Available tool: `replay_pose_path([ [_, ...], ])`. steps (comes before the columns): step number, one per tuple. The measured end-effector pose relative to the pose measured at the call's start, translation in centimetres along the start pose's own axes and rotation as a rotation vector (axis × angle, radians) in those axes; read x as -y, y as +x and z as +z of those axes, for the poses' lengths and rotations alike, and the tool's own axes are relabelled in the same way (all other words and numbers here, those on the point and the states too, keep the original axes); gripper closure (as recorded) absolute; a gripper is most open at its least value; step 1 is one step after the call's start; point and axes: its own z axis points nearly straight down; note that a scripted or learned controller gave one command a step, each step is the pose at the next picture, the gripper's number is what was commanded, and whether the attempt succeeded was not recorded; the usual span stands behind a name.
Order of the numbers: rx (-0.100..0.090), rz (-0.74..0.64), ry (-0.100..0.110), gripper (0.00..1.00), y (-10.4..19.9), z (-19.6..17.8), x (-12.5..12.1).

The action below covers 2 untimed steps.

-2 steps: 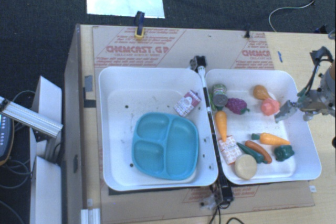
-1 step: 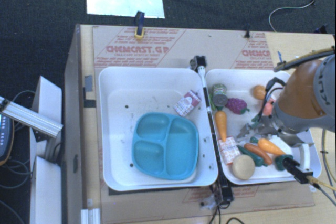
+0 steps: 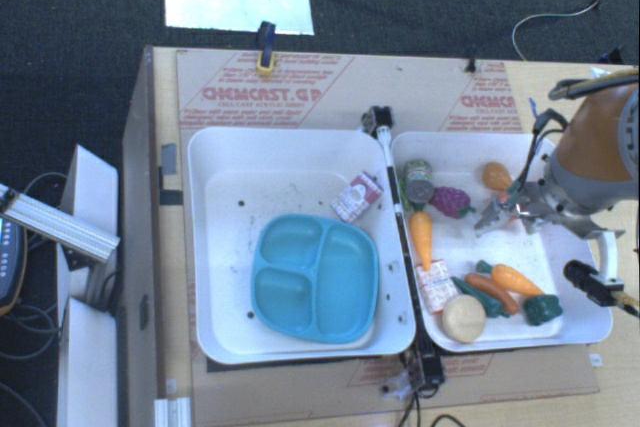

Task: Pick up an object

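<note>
Camera view: jaws (image 3: 503,212) seemingly empty, near grapes (image 3: 452,202).

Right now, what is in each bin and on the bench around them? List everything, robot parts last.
Bins: 2, white, side by side on the bench.
Divided tray: 1, light blue, left bin, near front.
Small carton: 1, white and pink, left bin, behind the tray.
Can: 1, grey-green, right bin, back left.
Grapes: 1 bunch, purple, right bin, beside the can.
Orange round piece: 1, right bin, back.
Carrots: 3, orange; one along the left wall, two near the front right.
Packet: 1, white and red, right bin, front left.
Round disc: 1, cream, right bin, front.
Gripper: 1, grey, low over the right bin's middle.
Arm: 1, grey with orange band, from the right.
</note>
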Motion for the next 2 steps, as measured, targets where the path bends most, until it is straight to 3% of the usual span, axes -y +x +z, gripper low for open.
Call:
replay_pose_path([
  [1, -0.001, -0.002, 0.002, 0.00, -1.5, 2.3, -5.8],
  [2, 0.000, -0.005, -0.002, 1.00, -1.5, 1.2, -5.9],
])
